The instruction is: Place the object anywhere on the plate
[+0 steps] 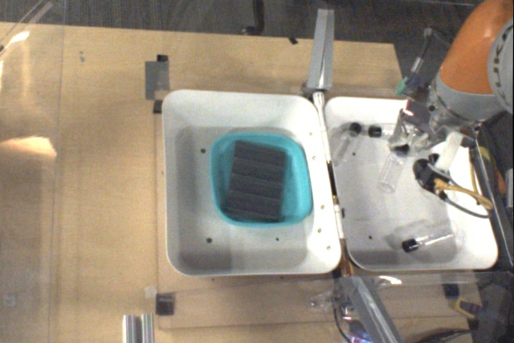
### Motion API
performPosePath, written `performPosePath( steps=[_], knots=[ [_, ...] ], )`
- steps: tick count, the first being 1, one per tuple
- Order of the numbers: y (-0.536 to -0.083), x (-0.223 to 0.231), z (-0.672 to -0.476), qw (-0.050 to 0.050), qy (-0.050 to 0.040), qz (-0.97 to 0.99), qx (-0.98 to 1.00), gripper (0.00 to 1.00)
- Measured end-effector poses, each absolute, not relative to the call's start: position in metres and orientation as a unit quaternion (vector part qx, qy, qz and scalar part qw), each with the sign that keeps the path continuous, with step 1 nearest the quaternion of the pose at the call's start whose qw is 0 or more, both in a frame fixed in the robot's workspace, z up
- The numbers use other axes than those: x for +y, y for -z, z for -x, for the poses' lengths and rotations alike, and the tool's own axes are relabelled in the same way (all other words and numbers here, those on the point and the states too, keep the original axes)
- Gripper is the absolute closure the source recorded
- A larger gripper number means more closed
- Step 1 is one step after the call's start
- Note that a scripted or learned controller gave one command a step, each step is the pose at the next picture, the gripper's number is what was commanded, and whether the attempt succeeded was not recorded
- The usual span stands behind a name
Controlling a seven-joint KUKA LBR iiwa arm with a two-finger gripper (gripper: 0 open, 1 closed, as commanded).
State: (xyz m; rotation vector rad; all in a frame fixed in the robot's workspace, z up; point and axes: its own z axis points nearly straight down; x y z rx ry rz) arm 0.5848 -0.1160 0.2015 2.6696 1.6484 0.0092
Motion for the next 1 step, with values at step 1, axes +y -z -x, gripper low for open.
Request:
performPosePath(
  steps=[1],
  knots=[
    [-0.1867,-0.0550,-0.5380,0.001,-0.0011,-0.820,0.573,1.00]
  ],
)
